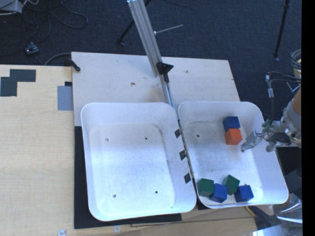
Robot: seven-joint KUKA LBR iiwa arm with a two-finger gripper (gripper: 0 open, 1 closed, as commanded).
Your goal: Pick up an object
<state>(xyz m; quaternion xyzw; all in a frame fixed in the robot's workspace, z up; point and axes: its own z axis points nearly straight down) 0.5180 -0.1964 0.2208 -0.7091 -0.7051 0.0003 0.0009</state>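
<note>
Note the end effector [253, 140] just right of the orange block [233, 136] in the right bin [275, 176]; you cannot tell its state.

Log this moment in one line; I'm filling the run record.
tool: at right bin's right rim, holding nothing | nearest: orange block, blue block | lift: not yet
</note>
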